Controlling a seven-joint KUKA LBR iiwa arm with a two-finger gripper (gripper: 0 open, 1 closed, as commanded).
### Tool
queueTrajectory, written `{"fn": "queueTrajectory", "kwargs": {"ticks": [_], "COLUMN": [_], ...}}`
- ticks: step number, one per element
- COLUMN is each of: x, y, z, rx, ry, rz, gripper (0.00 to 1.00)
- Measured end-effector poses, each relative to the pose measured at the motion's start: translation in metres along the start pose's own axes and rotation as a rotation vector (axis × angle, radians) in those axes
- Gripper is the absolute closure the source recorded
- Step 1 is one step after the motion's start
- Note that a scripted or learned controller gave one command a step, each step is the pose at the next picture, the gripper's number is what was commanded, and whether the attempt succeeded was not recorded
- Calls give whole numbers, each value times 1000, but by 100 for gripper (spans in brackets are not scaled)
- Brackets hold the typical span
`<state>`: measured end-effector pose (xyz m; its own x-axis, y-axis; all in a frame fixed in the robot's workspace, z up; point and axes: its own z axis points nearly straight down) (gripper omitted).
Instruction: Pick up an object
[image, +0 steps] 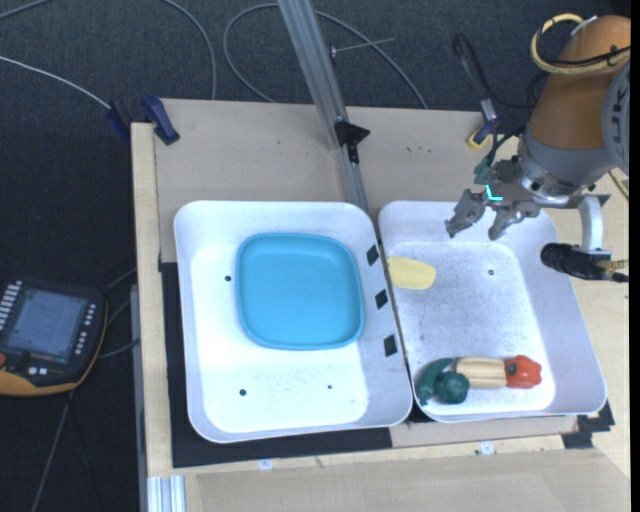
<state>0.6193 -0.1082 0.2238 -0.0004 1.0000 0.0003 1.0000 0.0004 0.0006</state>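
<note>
My gripper (478, 224) hangs over the far edge of the right bin (560, 300), its two fingers spread open with nothing between them. A pale yellow piece (411, 272) lies at the right bin's left side, to the left of and nearer than the gripper. Along the bin's near wall sit a dark green object (443, 385), a tan roll-shaped object (481, 372) and a red object (523, 372), touching in a row. A blue plate (299, 290) rests in the left bin (200, 300).
A slanted metal pole (322, 75) runs from the top down to the gap between the bins. Black clips (380, 298) line the divide. A black-tipped fitting (575, 260) juts over the right bin's right rim. A pendant (45, 330) lies off the bench, left.
</note>
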Motion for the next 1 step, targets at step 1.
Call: {"fn": "queueTrajectory", "kwargs": {"ticks": [1], "x": [0], "y": [0], "z": [0], "rx": [0], "ry": [0], "rz": [0], "gripper": [0]}}
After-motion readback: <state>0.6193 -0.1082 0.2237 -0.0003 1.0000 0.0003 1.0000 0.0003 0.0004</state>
